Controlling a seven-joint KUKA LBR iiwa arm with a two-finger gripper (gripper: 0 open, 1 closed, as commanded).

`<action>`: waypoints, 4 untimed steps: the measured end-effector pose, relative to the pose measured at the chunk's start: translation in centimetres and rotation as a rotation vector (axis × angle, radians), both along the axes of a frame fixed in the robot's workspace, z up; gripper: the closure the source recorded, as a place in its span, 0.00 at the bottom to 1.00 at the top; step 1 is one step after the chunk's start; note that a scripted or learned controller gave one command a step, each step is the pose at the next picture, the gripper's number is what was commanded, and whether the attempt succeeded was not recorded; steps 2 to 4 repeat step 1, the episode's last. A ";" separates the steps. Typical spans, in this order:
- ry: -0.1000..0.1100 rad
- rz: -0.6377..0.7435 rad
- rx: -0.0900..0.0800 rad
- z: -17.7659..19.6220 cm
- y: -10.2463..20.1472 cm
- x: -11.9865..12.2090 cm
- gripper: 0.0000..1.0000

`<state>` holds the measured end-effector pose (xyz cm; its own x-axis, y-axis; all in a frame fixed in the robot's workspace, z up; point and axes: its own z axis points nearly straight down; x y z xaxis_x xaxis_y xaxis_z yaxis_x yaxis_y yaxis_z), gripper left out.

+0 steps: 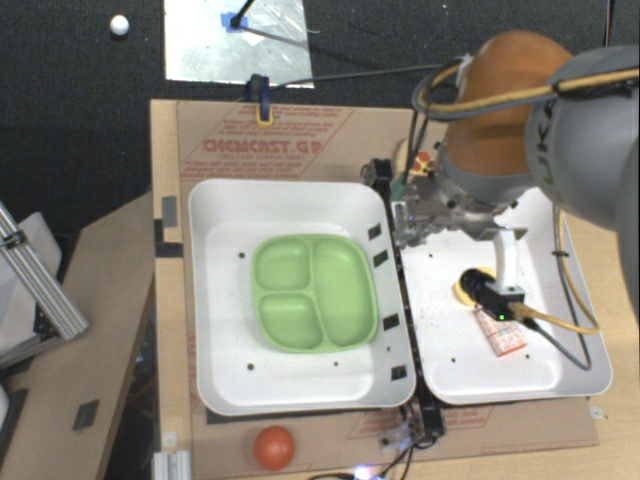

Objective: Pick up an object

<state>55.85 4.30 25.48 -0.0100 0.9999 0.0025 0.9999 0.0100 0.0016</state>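
Surface: bench topped with a brown cardboard sheet (290, 138) printed in red "CHEMCAST GP", held at its far edge by a blue clamp (259, 92). Two shallow white bins sit on it side by side, touching along a shared edge: left bin (215, 268), right bin (575, 368).

Surroundings: black cloth (80, 118) behind and to the left, bearing a silvery sheet (215, 38) and a small white ball (120, 25). An aluminium rail (40, 278) lies at the left margin. An orange ball (273, 448) rests on the bench just before the left bin.

Left bin: one green divided plate (313, 291), flat and central. Its large compartment is on the right, two smaller ones on the left, and the whole plate is turned slightly.

Right bin: one red-and-white packet (507, 337), lying flat towards the middle. Its long axis runs from upper left to lower right in view. Just beside its upper-left end is a yellow item (466, 289), partly hidden, kind unclear.

Arm: the grey arm enters from the right. The gripper (415, 223) hangs over the far left corner of the right bin, near the shared edge and apart from the packet. Whether it is open or closed cannot be told, and nothing is seen held.
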 end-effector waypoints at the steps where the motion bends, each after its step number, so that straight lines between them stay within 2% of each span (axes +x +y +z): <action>1: 0.000 -0.001 0.000 -0.3 4.7 0.7 1.00; 4: 0.000 -0.001 0.000 -0.3 4.7 0.7 1.00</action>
